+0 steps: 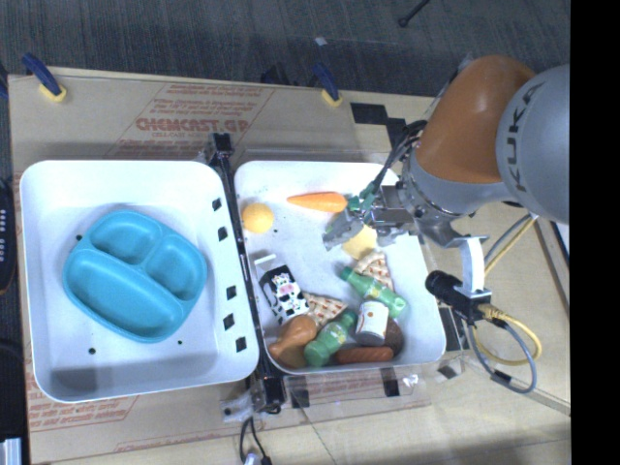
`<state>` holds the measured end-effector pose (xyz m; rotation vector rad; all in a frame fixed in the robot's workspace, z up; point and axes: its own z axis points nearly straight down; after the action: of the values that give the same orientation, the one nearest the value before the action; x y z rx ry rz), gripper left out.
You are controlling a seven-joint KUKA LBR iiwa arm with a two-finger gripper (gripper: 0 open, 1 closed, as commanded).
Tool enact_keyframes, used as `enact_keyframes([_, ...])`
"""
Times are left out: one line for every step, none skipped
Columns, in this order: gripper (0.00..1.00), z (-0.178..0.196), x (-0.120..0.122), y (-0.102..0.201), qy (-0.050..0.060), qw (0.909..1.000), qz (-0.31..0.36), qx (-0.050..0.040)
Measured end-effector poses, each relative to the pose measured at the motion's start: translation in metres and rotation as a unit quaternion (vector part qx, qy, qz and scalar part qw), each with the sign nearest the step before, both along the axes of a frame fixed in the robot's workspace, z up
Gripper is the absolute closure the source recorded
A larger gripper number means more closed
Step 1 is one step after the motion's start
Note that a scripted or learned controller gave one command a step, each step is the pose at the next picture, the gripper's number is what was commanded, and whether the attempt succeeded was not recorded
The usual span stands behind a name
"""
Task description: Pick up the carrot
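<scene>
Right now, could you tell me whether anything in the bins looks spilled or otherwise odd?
Nothing stands out. The carrot lies loose in the right bin; the other toys are heaped at its near end.

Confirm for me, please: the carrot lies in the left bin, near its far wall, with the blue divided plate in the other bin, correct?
Not quite. The camera view shows the carrot in the right bin, near its far wall, just left of the hand. The blue divided plate is in the other bin, the left one.
</scene>
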<state>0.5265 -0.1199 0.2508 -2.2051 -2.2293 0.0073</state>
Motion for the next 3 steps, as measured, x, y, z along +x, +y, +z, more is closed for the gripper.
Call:
enact_keyframes([0.0,-0.014,0.067,-0.025,0.0,1.0,0.001,-0.0006])
enact_keyframes([0.0,-0.07,0.13,-0.043,0.001,0.9969,-0.078,-0.002])
enact_keyframes([0.0,-0.16,0.13,-0.062,0.002,0.9897,-0.143,-0.0002])
